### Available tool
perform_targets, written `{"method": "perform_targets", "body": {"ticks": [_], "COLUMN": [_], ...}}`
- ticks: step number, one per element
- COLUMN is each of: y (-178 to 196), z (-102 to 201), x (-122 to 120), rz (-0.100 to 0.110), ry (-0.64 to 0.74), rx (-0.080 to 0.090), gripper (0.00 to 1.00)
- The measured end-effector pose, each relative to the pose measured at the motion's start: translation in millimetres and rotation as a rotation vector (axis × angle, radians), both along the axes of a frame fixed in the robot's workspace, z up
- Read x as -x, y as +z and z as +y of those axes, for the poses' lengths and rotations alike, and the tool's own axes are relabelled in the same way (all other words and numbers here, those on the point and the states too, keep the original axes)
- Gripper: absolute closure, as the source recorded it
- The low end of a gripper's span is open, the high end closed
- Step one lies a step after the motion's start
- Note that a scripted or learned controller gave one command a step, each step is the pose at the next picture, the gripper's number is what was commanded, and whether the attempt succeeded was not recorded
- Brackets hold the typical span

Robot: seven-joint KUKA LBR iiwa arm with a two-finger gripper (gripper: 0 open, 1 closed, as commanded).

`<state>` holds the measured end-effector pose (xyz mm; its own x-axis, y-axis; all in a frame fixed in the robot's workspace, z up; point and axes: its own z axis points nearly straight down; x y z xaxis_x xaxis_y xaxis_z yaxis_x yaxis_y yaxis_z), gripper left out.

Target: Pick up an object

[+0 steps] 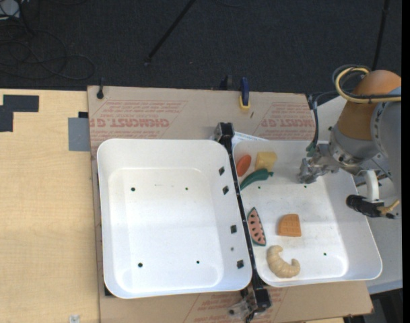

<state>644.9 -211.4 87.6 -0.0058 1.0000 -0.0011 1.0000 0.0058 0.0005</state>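
Five small toy foods lie in the right white bin (356, 264), none lifted yet. Nearest the camera, at about 6 o'clock in that bin: a tan croissant-shaped pastry (283, 262). Just beyond it, a red watermelon slice with dark seeds (256, 226) rests against the dividing wall at 8 o'clock, and an orange wedge-shaped block (290, 225) sits near centre, apart from both. Farther back, around 11 o'clock, a green pod-like piece (256, 177), a small orange-red carrot-like piece (242, 165) and a pale yellow chunk (265, 159) crowd together, touching or nearly so.

Left white bin (164, 217) lies beside it on the counter.

Gripper (311, 170) hangs at the right bin's far edge, about 1 o'clock, well apart from every item; whether it is spread or closed, and on what, cannot be told.

Risks: descending into the far cluster could pinch two pieces or knock one aside; the slice against the wall leaves little room for a clean grasp.
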Motion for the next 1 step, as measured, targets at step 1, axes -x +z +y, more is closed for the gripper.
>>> {"method": "perform_targets", "body": {"ticks": [1], "y": [0.1], "z": [0.3], "x": [4.8], "rz": [0.003], "ry": [-0.003], "rx": [-0.001], "gripper": [1.00]}}
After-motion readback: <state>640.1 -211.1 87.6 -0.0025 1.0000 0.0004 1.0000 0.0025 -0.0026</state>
